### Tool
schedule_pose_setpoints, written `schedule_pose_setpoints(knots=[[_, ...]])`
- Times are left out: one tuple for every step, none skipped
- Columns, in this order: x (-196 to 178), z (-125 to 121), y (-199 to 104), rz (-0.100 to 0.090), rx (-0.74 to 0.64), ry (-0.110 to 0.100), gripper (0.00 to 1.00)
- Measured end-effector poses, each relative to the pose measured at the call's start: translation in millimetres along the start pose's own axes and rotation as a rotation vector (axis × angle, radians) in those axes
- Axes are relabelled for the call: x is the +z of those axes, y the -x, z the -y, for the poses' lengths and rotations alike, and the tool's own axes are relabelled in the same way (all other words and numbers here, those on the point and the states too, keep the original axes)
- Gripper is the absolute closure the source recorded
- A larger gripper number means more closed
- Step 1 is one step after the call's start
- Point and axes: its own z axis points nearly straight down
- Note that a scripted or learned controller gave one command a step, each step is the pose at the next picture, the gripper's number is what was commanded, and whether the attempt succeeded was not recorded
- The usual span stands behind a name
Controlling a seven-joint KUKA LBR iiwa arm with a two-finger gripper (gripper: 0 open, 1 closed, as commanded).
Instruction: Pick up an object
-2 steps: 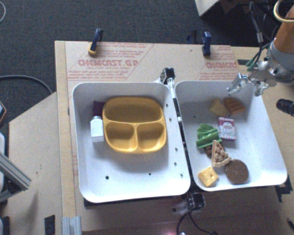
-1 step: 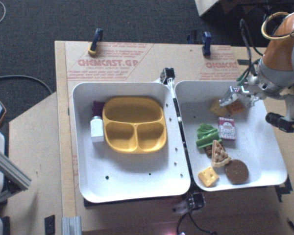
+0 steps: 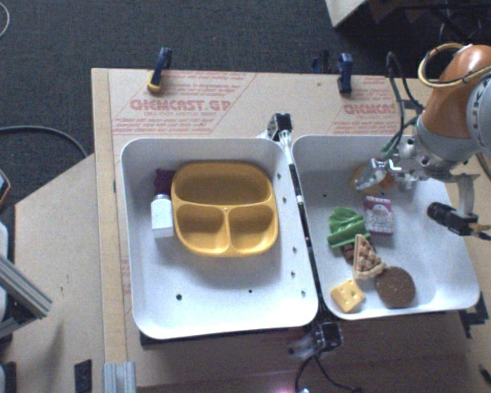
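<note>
My gripper (image 3: 375,175) hangs low over the far part of the right bin (image 3: 450,256), reaching in from the right. Right under its tip lies a tan-brown round item (image 3: 362,172), mostly hidden by the gripper. Just in front of it stands a small pink carton (image 3: 379,215). A green leafy toy (image 3: 344,224) lies to the carton's left, with a waffle-patterned wedge (image 3: 365,257) below it. A yellow cheese block (image 3: 347,295) and a brown round cookie (image 3: 394,286) rest near the front wall.
The left bin (image 3: 221,301) holds a yellow divided plate (image 3: 225,208), a small white bottle (image 3: 161,215) and a dark purple item (image 3: 164,178) at its left. Clamps (image 3: 157,70) sit on the board's far edge. A black part of the arm (image 3: 450,217) juts over the right bin.
</note>
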Motion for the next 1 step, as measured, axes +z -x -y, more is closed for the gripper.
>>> schedule_pose_setpoints(knots=[[-13.4, -1.0, 0.2, 0.001, 0.000, 0.004, 1.00]])
